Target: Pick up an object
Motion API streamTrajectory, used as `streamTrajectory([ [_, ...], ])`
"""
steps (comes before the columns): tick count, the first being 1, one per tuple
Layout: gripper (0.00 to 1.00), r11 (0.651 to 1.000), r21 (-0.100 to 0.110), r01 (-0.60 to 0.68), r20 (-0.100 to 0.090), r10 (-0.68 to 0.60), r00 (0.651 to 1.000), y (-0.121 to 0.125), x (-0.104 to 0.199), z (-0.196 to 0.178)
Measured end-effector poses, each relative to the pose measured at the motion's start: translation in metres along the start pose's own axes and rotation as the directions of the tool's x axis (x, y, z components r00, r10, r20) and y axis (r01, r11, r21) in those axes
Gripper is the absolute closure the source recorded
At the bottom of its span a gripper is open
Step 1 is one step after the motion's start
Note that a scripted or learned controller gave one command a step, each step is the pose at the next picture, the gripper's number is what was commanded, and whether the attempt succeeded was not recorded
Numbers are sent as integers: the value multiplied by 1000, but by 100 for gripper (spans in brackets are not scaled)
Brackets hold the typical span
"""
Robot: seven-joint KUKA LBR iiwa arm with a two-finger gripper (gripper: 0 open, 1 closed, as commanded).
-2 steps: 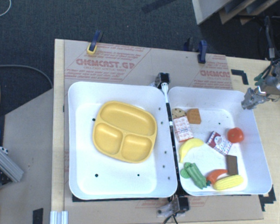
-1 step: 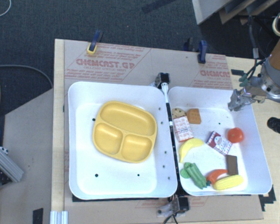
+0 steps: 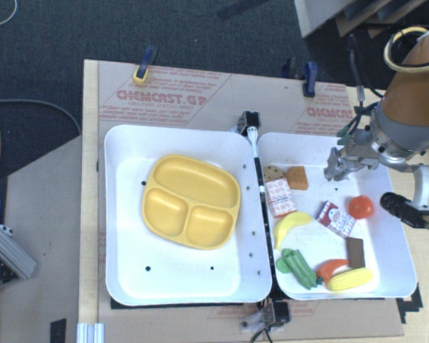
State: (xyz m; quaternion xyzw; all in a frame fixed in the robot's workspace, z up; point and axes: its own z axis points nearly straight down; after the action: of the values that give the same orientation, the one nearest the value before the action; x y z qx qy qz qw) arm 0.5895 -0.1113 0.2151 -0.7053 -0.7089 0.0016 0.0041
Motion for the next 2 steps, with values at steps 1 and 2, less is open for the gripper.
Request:
streamTrajectory([
  [1,100,1000,-2,0,0,0,1000,-18,47,-10],
  [2,100,1000,-1,2,0,-2,1000,-30,103,-10],
])
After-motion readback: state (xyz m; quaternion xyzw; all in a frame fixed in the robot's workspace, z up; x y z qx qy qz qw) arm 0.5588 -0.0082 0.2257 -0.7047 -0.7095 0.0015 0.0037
